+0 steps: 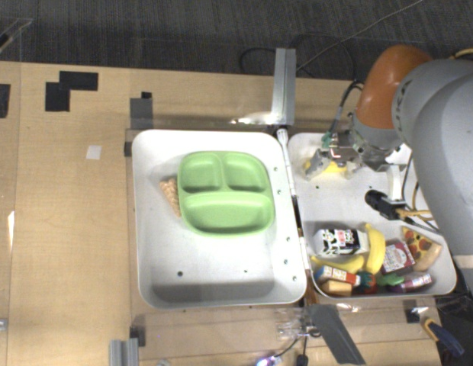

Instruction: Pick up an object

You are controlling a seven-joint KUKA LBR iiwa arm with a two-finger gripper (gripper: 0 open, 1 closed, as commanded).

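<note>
The gripper is down inside the right bin, at its far end, and the lift has not happened: nothing is off the floor of the bin. Something yellow lies right at the fingers, partly tucked under them on the side toward the arm. It looks like the thing being gone for, though it is small and half covered, so I would not swear to what it is. Its visible part runs roughly across the bin, out from the fingertips toward the wrist; which end is the front I cannot make out.

Whether the fingers are spread or pinched together I cannot tell from here; the metal blurs into the white floor.

So the reach and descent look done. The grasp itself, if it takes, and the raise are left.

The rest of the clutter sits well away from the fingers at the near end of the bin: a banana standing lengthwise, a cow-patterned carton, and a jumble of small packets. The green tray lies in the left bin.
</note>
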